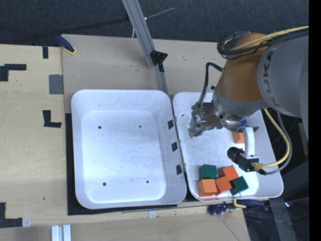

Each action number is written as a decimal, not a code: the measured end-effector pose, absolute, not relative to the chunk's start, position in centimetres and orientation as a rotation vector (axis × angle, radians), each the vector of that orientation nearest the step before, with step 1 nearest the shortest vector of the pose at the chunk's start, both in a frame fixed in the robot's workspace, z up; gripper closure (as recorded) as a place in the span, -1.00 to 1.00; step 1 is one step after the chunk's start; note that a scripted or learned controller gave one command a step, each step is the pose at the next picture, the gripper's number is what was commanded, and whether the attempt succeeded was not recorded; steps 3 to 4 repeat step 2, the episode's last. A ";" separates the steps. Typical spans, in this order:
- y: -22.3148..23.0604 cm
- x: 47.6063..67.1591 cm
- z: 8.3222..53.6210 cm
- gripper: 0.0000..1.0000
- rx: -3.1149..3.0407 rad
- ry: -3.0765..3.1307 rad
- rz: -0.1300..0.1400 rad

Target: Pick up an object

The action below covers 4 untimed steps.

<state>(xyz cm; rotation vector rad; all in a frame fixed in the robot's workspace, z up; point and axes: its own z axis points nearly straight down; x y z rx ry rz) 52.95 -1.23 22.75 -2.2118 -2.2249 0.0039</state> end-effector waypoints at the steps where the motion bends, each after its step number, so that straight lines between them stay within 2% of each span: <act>1: 4.5 51.5 22.2 1.00 -2.210 -2.227 0.003; 2: 9.3 49.6 23.8 1.00 -2.210 -2.229 0.000; 4: 9.3 49.6 23.8 1.00 -2.210 -2.229 0.000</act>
